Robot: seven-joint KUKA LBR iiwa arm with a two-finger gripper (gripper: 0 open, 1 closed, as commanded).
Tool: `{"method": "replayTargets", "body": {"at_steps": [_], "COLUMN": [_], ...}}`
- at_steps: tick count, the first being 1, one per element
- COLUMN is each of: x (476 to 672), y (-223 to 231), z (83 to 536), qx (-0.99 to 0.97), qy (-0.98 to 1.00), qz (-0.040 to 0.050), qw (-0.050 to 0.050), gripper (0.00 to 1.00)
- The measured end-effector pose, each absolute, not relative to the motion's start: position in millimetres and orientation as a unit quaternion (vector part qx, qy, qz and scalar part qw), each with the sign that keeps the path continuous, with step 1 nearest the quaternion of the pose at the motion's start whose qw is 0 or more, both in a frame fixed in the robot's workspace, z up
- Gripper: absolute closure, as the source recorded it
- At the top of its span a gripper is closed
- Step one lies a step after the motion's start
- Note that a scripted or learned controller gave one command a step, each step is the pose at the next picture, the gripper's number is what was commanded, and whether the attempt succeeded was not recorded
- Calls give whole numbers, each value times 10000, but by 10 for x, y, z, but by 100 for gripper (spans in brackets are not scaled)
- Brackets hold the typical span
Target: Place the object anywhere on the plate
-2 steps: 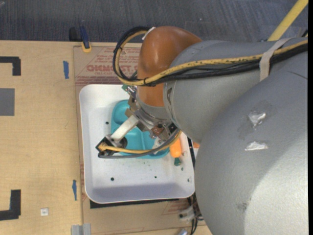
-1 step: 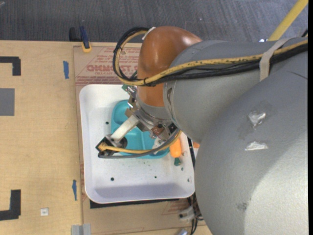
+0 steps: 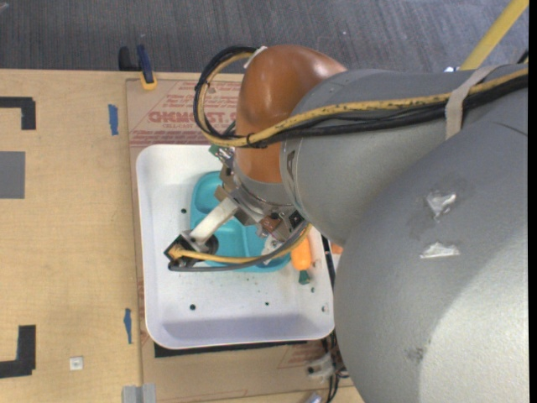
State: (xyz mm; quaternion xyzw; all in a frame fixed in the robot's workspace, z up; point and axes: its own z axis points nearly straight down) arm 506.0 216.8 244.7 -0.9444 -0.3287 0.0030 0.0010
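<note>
A teal divided plate point(image 3: 206, 198) lies in the left white bin point(image 3: 168, 300), mostly covered by my arm. An orange carrot-like object point(image 3: 302, 255) with a green end lies just off the plate's right rim, beside the bin's right wall. My gripper point(image 3: 270, 227) hangs below the wrist over the plate's right half, just left of the orange object. The arm hides its tips and most of the plate's middle.
The bin sits on a cardboard sheet point(image 3: 168, 107) on the wooden bench. The big grey arm point(image 3: 419, 208) covers the right bin and the right half of the view. The bin's white floor shows in front of the plate.
</note>
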Motion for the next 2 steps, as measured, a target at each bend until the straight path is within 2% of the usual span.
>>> {"method": "replayTargets", "body": {"at_steps": [2], "x": [5060], "y": [2168], "z": [2447], "qx": [-9444], "qy": [-3287], "qz": [30], "qw": [10], "gripper": [0]}}
